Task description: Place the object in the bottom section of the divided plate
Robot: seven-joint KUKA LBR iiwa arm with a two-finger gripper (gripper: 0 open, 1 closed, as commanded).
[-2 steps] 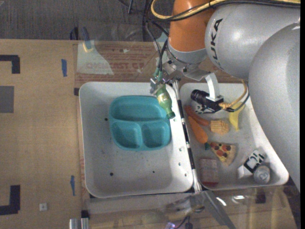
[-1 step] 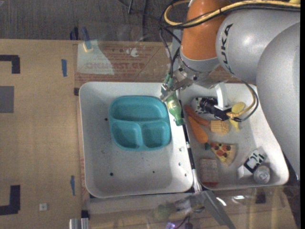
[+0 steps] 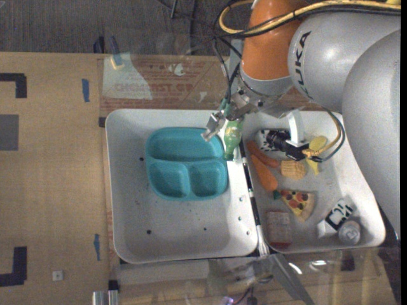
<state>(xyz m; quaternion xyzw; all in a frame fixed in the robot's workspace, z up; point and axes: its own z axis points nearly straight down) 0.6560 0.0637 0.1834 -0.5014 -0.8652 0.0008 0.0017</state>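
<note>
Two shallow white bins sit side by side on a tan bench, and the arm reaches in from the right over the seam between them. The gripper (image 3: pixel 218 124) hangs just above the right edge of the divided plate (image 3: pixel 186 162), its fingers (image 3: pixel 211 132) pointing down and left; whether they are spread or closed I cannot tell, since they are small and partly lost against the plate. A green object (image 3: pixel 231 138) (pale, bottle-like, hard to name) shows just beside and below them, near the left bin's (image 3: pixel 127 221) right wall, but it is not clearly between the fingers, so a hold cannot be claimed.

The teal plate lies in the far half of the left bin. The right bin (image 3: pixel 369 234) holds a carrot (image 3: pixel 265 173), a pizza slice (image 3: pixel 297 202) and other toy food.

My reading: this is the carry-and-place step. Next, the green object has to travel left over the plate and come down into the bottom section, and that only works if the grip is real.
</note>
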